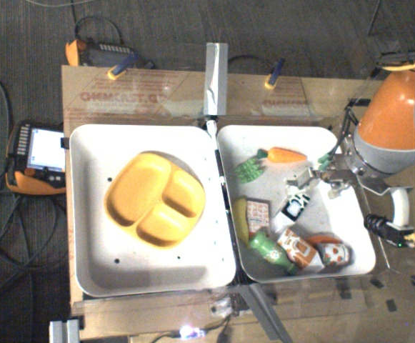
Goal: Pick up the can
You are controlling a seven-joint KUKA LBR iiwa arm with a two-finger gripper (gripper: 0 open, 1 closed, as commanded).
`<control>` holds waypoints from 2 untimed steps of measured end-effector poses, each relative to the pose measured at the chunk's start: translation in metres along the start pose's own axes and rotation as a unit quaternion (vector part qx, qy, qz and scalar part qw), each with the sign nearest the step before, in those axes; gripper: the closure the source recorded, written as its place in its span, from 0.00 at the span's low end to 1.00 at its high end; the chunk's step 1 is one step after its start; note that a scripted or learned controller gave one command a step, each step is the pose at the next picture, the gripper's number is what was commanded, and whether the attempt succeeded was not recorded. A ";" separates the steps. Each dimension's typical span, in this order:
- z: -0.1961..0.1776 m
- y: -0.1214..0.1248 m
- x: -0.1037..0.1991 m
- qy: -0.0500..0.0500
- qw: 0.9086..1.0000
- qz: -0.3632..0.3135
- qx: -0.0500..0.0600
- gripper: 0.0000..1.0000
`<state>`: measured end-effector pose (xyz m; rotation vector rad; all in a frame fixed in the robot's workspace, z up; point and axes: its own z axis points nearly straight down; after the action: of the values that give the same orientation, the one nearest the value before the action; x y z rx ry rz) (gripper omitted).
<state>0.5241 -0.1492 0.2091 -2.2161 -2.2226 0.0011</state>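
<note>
one can [333, 251], one carrot [287, 155], two bins [86, 213]

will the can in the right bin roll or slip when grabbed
The can lies on its side near the bin's front corner, so it may roll if nudged. It touches a carton, which may block a clean grip. Its smooth rounded wall could slip.

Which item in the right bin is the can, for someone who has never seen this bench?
Start at the right bin, the one without the yellow tray. Follow its near edge to the cluster of packages. The can lies on its side at that cluster's right end, short and rounded, red-brown, beside the orange-and-white carton, unlike the green bottle further left.
</note>
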 end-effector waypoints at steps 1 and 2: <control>0.115 0.017 -0.001 -0.001 0.998 0.060 -0.001 0.00; 0.106 0.018 0.001 0.000 0.998 0.059 -0.001 1.00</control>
<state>0.5414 -0.1482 0.1030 -2.3446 -2.0873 -0.0006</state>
